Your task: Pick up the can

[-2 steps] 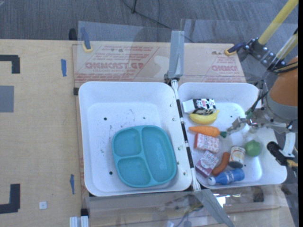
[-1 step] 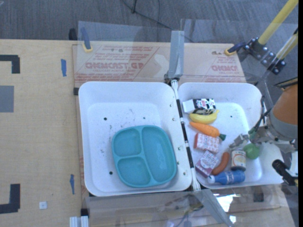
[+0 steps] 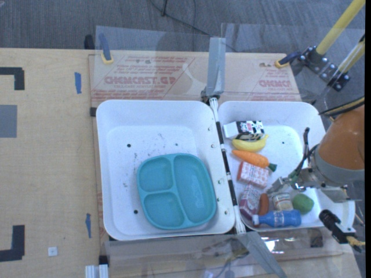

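Note:
The can (image 3: 282, 201) is small, with a tan label and a pale top. It stands upright near the front of the right bin (image 3: 290, 112), between a brown sausage-shaped piece (image 3: 264, 204) and a green lime (image 3: 302, 203). My gripper (image 3: 288, 185) hangs right over the can's far edge, low in the bin. I cannot tell whether it touches the can. The grey arm with its orange band (image 3: 348, 143) comes in from the right and hides the bin's right wall.
Close around the can lie a blue bottle (image 3: 278, 219), a dark red packet (image 3: 249, 198) and a red-and-white packet (image 3: 254, 174). Farther back are a carrot (image 3: 252, 158), a banana (image 3: 250, 142) and a cow-print carton (image 3: 246, 128). The left bin (image 3: 116, 120) holds a teal divided plate (image 3: 175, 191).

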`<state>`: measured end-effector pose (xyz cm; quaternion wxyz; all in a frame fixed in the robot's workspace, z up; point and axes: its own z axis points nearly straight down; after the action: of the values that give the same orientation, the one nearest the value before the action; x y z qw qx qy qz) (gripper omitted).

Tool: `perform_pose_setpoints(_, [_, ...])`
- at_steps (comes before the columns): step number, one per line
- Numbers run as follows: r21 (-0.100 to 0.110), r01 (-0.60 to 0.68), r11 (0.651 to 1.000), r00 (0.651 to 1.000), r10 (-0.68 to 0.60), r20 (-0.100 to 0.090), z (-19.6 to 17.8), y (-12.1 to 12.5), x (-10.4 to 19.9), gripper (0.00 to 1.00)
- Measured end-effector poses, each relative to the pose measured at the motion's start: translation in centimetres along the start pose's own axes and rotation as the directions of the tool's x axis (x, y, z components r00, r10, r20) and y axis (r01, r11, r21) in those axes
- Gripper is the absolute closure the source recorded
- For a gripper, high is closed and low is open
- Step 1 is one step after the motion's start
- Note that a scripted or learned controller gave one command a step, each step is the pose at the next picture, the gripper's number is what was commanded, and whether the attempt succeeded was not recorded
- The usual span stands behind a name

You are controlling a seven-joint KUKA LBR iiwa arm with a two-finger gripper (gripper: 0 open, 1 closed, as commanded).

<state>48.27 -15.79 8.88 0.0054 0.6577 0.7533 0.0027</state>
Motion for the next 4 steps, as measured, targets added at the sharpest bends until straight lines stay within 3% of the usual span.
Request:
perform_pose_setpoints(1, [-0.006,-0.007,1.0,1.0,0.007,0.008,-1.1,0.0,-0.5,1.0])
perform_pose_setpoints(2, [0.008,0.089,0.996,0.996,-0.089,-0.003,-24.4,1.5,-2.8,1.0])
perform_pose_setpoints(3, [0.008,0.09,0.996,0.996,-0.09,-0.003,-24.4,1.5,-2.8,0.0])
perform_pose_setpoints(4, [0.004,0.09,0.996,0.996,-0.09,0.001,-25.4,1.7,-2.9,1.0])
